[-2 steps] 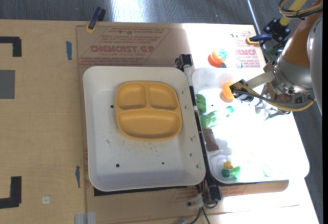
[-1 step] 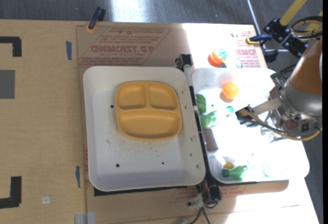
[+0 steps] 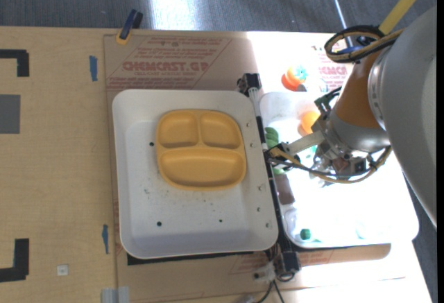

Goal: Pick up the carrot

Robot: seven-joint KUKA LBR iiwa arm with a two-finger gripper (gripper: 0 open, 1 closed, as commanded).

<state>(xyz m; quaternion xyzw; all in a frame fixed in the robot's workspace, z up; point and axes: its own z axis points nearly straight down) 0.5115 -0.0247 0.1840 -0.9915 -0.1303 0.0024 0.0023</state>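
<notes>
Camera view: we see the left bin (image 3: 132,177) holding a yellow divided plate (image 3: 201,148), w/ the arm (image 3: 361,97) reaching in from the right and sitting low over the right bin (image 3: 347,236), which is badly overexposed. The carrot (image 3: 295,78) (orange w/ a green top, as far as we can tell) lies near the far edge of the right bin, apart from the gripper (image 3: 326,159). Another orange item (image 3: 308,121) sits just beside the wrist, green bits (image 3: 270,135) near the divider; gripper state we can't tell.
</notes>
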